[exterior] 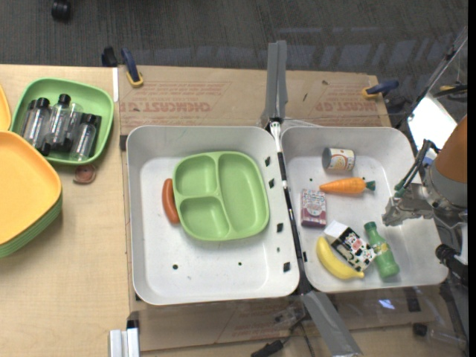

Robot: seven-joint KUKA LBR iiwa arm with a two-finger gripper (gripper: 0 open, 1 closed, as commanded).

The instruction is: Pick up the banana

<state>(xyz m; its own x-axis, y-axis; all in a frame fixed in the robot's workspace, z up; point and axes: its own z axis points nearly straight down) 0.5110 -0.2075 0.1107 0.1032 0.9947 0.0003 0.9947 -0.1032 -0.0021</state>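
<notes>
A single fixed camera looks down at a slant from above the bench, far enough to take in both white bins [141,222] side by side and surrounding floor beyond.

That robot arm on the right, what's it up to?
It is meant to pick up the banana, which lies untouched in the right bin beside a black-and-white carton, a green bottle, a carrot and a pink box. The gripper sits near the bin's right edge, holding nothing visible.
</notes>
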